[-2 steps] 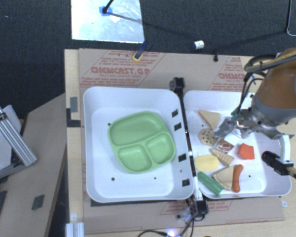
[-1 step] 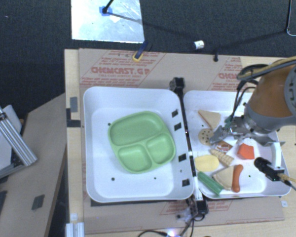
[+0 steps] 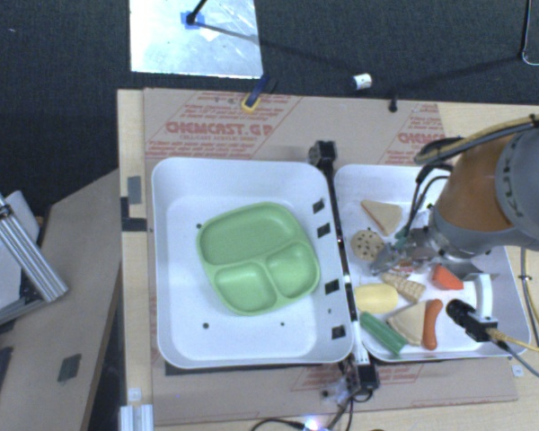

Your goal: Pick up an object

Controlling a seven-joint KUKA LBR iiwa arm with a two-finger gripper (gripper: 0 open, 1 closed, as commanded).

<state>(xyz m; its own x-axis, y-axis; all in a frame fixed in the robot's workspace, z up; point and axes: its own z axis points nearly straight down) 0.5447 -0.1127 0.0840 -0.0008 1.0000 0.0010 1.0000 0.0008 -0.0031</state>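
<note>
End effector low in the right bin, near its middle, over the cookie and cracker; open or closed, cannot tell. Bread wedge toward the bin's far edge. Carrot just right. Yellow piece, green stick and sausage along the near edge. Green tray centred in the left bin.

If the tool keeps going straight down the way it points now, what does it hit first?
Probably the ridged cracker piece just below the tool in the right bin, with the round speckled cookie close to its left. Depth is unclear from this slanted view.
</note>
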